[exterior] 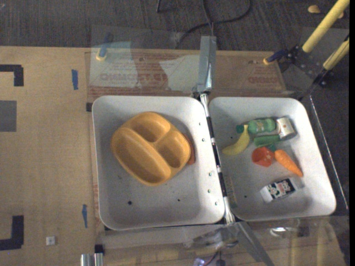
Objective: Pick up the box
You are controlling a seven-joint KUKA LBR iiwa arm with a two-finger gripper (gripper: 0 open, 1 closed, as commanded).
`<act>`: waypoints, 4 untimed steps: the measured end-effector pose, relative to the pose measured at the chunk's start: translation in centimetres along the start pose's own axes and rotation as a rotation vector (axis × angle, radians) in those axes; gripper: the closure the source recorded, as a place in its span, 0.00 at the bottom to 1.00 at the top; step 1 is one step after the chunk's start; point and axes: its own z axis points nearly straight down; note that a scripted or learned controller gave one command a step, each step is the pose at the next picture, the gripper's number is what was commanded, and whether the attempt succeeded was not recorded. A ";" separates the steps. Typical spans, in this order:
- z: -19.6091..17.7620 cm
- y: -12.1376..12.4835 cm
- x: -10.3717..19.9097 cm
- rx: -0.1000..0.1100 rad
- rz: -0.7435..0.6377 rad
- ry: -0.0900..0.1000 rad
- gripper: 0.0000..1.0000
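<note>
Brown bench (44, 165) under two white bins; I see no arm over them. My box (282, 190), a small white carton with dark print I can't read, lies flat in the right bin (316, 204), below the carrot (288, 162).

Two white bins under me, side by side on the bench.

In the left bin (111, 204) an orange divided plate (151, 147) lies tilted across the middle. In the right bin (316, 198) I see a banana (237, 144) touching a green bottle (269, 127), a red tomato (263, 156) just beside a carrot (288, 162), and the box (282, 190), white with dark print, lying apart nearer the front wall.
</note>
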 end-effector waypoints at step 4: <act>2.1 3.1 -1.4 0.002 -0.044 0.003 1.00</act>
